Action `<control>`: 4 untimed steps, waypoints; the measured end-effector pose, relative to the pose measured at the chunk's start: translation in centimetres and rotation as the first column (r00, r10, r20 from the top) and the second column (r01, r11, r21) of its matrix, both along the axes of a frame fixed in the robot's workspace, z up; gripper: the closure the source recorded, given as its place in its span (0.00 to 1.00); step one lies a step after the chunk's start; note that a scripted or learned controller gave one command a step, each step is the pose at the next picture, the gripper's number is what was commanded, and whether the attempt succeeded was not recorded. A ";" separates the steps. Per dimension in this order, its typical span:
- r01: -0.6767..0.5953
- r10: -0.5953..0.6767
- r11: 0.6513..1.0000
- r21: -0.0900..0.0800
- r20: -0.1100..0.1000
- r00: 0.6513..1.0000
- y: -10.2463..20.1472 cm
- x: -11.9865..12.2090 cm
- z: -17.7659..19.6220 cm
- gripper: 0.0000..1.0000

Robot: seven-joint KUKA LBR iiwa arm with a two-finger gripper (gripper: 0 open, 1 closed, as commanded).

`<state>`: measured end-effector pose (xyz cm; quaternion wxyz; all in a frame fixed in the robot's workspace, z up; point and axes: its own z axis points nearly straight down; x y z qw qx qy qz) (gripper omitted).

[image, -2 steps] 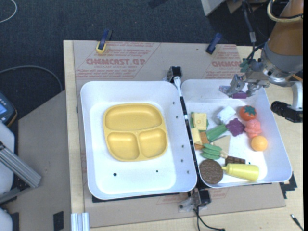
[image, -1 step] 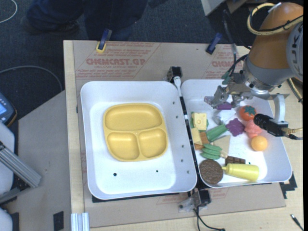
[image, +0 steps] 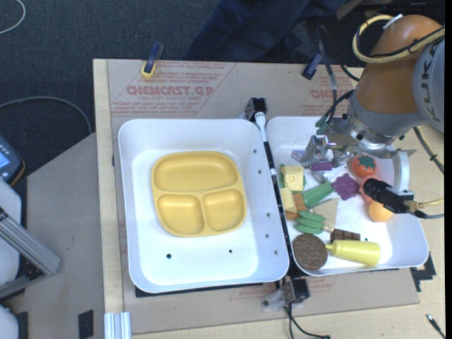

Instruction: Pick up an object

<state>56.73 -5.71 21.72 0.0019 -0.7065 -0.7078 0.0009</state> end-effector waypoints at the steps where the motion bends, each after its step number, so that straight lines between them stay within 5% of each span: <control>1: 0.000 0.000 1.000 -0.002 0.008 1.000 0.9 0.0 1.6 1.00; 4: 0.000 0.000 1.000 -0.002 0.006 1.000 0.7 1.2 -0.1 1.00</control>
